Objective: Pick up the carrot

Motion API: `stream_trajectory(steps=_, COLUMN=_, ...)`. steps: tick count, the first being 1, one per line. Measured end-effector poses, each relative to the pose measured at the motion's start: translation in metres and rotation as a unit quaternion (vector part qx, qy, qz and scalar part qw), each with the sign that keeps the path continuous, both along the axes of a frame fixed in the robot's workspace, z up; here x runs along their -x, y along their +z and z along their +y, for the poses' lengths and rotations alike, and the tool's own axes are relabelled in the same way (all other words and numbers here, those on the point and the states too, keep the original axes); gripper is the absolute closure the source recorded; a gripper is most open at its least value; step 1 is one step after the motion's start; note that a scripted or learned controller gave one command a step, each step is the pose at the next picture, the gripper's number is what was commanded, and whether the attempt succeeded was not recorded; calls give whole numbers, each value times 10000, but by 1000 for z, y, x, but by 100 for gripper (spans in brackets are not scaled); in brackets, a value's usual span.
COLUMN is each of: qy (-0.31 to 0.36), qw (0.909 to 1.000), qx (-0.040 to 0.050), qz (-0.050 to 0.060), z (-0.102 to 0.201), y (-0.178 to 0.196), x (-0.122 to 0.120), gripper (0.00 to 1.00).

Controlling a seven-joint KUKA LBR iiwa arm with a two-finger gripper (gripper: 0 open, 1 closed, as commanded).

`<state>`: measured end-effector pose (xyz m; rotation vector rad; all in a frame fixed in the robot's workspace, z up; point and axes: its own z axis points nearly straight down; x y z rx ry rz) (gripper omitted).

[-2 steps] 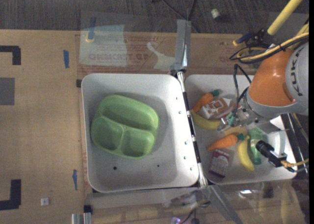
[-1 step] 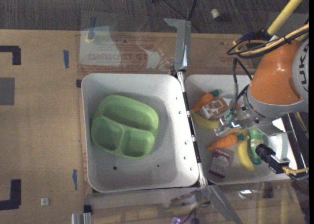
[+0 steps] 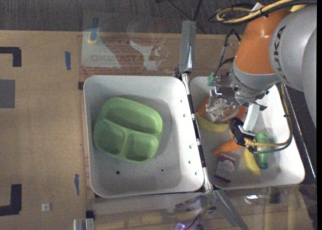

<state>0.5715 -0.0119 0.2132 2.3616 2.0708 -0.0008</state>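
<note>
Seen from above at a slant: a brown table (image 3: 40, 138) carrying two shallow white bins side by side.

In the left bin (image 3: 171, 173), a green divided plate (image 3: 129, 129) with three compartments, lying near the bin's middle, slightly toward its left wall.

In the right bin (image 3: 292, 171), several things crowded together. Near the bin's left wall, a yellow banana (image 3: 212, 125), lying crosswise. Below it, toward the bin's centre, the carrot (image 3: 226, 147), orange, lying flat with its tip pointing left. Just under the carrot, close to the bin's near edge, a small red and white box (image 3: 226, 167). To the right of the carrot, a second yellow piece (image 3: 251, 161) and a green bottle-like object (image 3: 262, 149), side by side.

Reaching in from the right, the grey arm (image 3: 297, 37) with its orange band, bent over the right bin. The hand (image 3: 221, 108) low over the bin's upper left part, above the banana and apart from the carrot. Opening of the hand impossible to tell amid the clutter. Black and yellow cables looping beside the wrist.
</note>
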Motion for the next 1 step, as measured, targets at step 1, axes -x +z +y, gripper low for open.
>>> stream_trajectory(steps=1, qy=1180, qw=9930, qx=-1, qz=6, z=-40, y=0, x=-3, gripper=100)
